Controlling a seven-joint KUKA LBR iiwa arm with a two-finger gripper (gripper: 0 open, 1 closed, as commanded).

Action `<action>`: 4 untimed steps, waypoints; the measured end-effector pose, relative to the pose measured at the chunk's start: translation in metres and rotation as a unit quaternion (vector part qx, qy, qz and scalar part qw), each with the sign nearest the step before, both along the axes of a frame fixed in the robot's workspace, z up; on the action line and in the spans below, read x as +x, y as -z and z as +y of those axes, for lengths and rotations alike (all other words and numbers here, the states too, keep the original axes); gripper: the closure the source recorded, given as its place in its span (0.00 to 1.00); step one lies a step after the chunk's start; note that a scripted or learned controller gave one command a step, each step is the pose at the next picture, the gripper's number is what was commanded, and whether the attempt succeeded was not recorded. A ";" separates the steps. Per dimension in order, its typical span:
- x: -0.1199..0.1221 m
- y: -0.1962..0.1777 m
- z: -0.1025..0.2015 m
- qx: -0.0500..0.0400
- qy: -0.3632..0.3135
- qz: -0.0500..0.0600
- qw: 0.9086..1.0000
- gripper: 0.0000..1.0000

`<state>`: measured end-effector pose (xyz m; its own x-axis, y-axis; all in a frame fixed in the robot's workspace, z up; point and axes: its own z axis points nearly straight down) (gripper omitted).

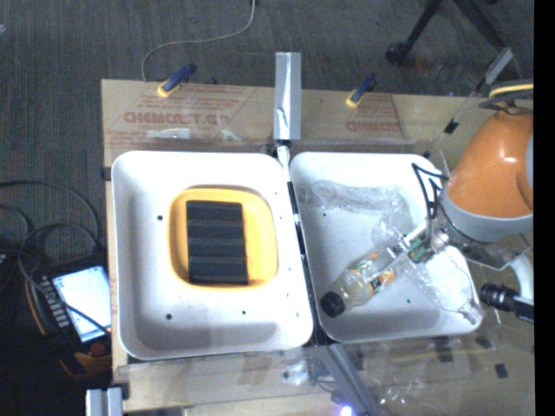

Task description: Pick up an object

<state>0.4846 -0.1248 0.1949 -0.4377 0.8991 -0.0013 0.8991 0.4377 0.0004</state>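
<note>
Clear plastic bottle (pixel 368 282) with a dark cap lies on its side in the right white bin (pixel 347 180), cap toward the near-left corner, neck end pointing up-right toward the jaws (pixel 423 245). Crumpled clear plastic film (pixel 355 199) sits behind it, further back in the same bin, hard to outline. Grey arm with orange band (pixel 494 176) reaches in from the right and low over the bin – jaws just beside the bottle's upper end, maybe touching; can't tell if open or closed, too small and cluttered. Left white bin (pixel 139 232) holds a yellow rectangular tray with a black ribbed insert (pixel 221 237), well apart from the arm. Likely the bottle is the target – the arm sits angled along it. Both bins rest on a wooden counter (pixel 199 111).
</note>
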 end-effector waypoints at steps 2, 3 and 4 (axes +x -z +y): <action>0.060 0.100 -0.058 -0.001 0.185 0.001 0.983 0.00; 0.031 0.097 0.001 0.000 0.172 0.001 0.985 0.00; 0.065 0.076 -0.058 -0.001 0.268 0.001 0.963 0.00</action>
